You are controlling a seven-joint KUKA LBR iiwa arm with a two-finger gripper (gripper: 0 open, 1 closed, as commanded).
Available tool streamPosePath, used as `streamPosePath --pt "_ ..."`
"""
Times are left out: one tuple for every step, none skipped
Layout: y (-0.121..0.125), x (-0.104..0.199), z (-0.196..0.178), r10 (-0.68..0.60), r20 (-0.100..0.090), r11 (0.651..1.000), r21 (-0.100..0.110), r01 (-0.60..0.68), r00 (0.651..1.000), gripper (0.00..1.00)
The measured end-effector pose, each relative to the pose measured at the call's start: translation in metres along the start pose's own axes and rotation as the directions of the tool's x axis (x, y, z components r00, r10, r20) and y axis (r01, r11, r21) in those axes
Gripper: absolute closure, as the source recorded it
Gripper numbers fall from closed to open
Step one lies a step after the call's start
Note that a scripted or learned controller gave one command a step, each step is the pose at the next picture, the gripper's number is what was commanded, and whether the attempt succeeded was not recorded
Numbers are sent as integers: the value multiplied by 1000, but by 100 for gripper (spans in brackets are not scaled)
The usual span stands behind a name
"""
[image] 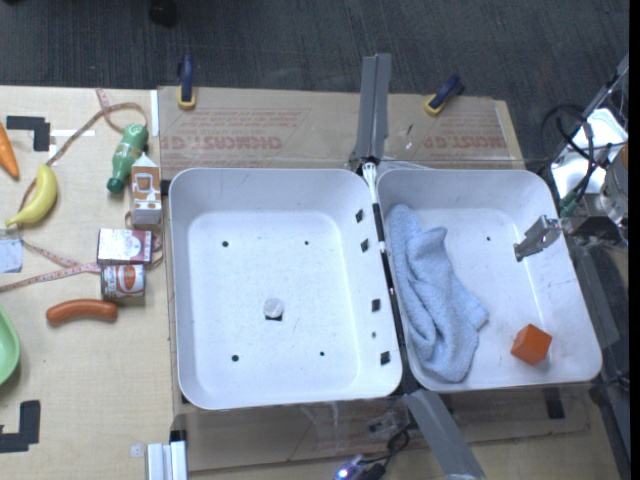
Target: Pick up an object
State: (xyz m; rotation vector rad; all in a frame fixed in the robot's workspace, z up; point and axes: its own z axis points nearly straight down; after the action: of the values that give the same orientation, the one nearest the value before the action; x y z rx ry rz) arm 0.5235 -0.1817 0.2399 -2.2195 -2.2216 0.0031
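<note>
From my remote seat I log the right bin (570,298): an orange block (531,344) near its front right corner, squat with no clear long axis, one corner toward the front, and a blue towel (432,298) beside the divider, running back to front. Left bin (190,298): a small grey disc (273,309). The gripper (537,238) hangs by the right bin's right wall, well apart from the block; I cannot tell its finger spread.

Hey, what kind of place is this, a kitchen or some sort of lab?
Most likely a robot test lab, not a kitchen. Two white bins sit side by side on a clamped cardboard sheet, a robot hand reaches in over the right bin, and toy food such as a banana lies alongside.
</note>
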Motion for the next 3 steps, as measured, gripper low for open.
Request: streamPosePath --pt "-32 -33 138 -72 -6 997 -4 72 997 0" --pt "-45 -37 138 -259 -4 966 -2 259 966 0" --pt "-45 -11 148 -406 0 914 -3 406 914 0"
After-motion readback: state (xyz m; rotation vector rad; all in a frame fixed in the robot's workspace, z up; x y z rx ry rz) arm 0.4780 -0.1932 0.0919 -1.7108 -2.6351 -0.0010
